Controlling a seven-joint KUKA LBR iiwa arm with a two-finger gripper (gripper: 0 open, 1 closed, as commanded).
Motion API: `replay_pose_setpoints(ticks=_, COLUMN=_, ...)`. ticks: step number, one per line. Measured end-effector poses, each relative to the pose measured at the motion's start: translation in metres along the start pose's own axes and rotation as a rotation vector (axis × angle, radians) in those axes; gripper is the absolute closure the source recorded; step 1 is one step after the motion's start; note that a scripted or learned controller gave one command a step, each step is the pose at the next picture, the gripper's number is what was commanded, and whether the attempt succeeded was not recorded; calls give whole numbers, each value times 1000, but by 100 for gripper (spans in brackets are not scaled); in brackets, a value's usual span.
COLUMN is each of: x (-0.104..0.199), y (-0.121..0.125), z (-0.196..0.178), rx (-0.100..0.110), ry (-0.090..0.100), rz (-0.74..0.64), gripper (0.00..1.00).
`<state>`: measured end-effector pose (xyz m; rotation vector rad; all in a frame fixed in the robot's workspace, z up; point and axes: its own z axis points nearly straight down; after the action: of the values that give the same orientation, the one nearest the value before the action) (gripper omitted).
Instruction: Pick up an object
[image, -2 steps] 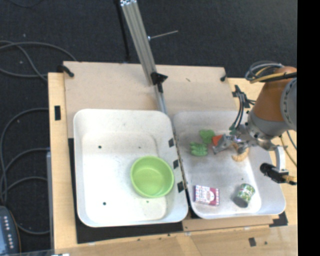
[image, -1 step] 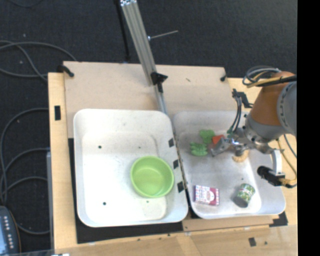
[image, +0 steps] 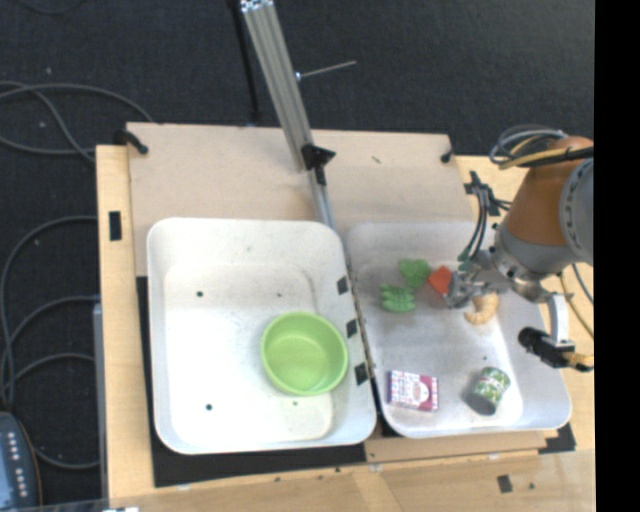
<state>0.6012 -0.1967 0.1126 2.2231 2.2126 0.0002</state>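
The right bin (image: 520, 405) holds two green toy pieces (image: 404, 284), a small red-orange object (image: 440, 279), a tan object (image: 483, 308), a purple and white packet (image: 412, 390) and a green and grey can (image: 488, 388). My gripper (image: 461, 291) is down in this bin, between the red-orange object on its left and the tan object on its right. The wrist hides its fingertips. A light green bowl (image: 303, 354) sits in the left bin (image: 190, 300).
A slanted metal pole (image: 287, 95) rises from the bench behind the bins. Cables (image: 520, 140) loop over the arm at the right. The bins' shared wall (image: 355, 320) runs down the middle.
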Motion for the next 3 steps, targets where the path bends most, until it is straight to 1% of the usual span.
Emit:
replay_pose_setpoints(ticks=1, x=-6, y=11, z=-57, rx=-4, ry=1, rz=-8, gripper=100)
replay_pose_setpoints(ticks=2, x=-8, y=11, z=-122, rx=-5, ry=1, rz=-8, gripper=100)
replay_pose_setpoints(ticks=3, x=-9, y=13, z=-177, rx=-5, ry=1, rz=-9, gripper=100)
